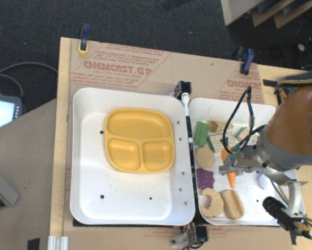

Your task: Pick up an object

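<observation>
Dark carpet floor [40, 9] around wooden bench [58, 156]

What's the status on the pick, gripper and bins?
Gripper low in right bin, over the carrot; grasp unconfirmed. Bread pieces, green piece, purple piece crowd nearby. Yellow tray alone in left bin.

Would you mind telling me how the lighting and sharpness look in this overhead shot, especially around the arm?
In the camera view, lighting is even and soft: the left white bin shows no hard glare, and the yellow divided plate casts only a faint shadow. The plate's edges are crisp, while the end effector over the right bin looks slightly smeared, hiding its fingers.
</observation>
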Controlling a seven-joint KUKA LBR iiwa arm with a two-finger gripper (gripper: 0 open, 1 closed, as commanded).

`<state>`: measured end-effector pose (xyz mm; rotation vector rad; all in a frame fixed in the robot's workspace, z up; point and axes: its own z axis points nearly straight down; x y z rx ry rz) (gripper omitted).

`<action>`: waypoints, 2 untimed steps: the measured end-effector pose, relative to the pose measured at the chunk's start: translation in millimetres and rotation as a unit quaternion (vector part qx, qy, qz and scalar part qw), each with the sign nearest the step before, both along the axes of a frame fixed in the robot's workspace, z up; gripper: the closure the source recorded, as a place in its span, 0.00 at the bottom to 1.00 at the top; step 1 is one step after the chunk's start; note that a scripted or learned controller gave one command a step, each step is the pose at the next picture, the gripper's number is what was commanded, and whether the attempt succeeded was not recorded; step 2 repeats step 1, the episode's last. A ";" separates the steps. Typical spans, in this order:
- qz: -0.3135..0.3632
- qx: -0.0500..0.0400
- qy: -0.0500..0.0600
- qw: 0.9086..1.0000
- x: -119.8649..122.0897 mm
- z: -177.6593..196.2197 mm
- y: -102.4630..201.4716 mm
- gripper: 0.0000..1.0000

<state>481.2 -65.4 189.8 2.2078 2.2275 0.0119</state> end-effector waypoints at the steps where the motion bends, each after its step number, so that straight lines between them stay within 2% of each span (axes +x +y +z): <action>1: -0.002 -0.001 0.001 1.000 49.0 29.5 45.0 1.00; 2: -0.002 -0.001 0.001 1.000 49.0 29.5 45.0 1.00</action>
